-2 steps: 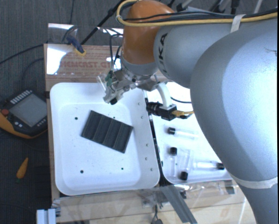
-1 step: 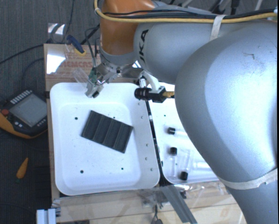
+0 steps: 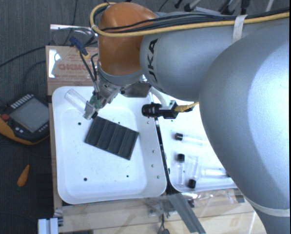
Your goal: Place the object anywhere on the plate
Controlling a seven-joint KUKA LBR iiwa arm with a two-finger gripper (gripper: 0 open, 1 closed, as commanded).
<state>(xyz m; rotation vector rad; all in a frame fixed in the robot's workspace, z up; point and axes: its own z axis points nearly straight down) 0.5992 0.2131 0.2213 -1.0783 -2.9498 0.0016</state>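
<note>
The grey arm [image 3: 223, 72] reaches in from the right, orange band uppermost, its pincer [image 3: 92, 106] angled down-left.

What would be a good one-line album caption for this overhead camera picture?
Grey-and-orange arm reaches into the left white bin, its gripper beside a clear tube just above a dark ribbed plate; small vials lie in the right bin.

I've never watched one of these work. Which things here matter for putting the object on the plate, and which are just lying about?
For the job:
gripper
clear tube at its tip
dark ribbed plate
left bin

Lying about:
capped vials in right bin
handheld controller
orange tool
</note>
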